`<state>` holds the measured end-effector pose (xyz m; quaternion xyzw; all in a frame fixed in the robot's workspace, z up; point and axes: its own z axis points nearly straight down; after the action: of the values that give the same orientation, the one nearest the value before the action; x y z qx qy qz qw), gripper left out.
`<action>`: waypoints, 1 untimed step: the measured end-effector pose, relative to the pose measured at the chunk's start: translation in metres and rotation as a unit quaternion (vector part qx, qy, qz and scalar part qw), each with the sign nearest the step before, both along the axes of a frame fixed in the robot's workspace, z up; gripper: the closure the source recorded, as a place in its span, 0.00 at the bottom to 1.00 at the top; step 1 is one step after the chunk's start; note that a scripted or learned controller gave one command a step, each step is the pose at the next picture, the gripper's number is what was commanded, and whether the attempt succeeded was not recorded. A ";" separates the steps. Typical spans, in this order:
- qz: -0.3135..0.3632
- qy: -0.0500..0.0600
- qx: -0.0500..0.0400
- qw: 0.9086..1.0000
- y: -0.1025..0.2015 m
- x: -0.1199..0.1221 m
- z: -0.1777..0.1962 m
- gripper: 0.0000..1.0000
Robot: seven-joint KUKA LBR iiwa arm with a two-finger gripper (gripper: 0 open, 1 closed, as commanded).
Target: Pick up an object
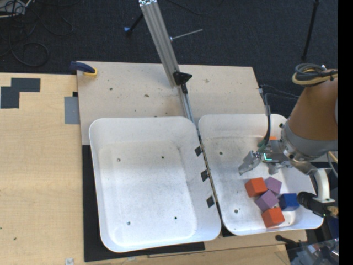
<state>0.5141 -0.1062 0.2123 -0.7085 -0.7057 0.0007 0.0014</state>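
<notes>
Gripper above right bin, finger state unclear; orange block lies just below it toward camera.

Even, soft overhead light; slightly grainy, faint shadows.

The arm reaches in over the counter's right edge, its orange band rounded and bulky above the grey wrist. Below the wrist the pincer points leftward and slightly downward (its grey metal tips blurred), low toward the counter's front right corner.
</notes>
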 end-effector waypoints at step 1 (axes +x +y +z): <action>0.001 0.003 0.001 1.000 0.007 0.006 -0.058 0.00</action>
<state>0.5203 -0.0996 0.1540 -0.7079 -0.7063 0.0027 0.0043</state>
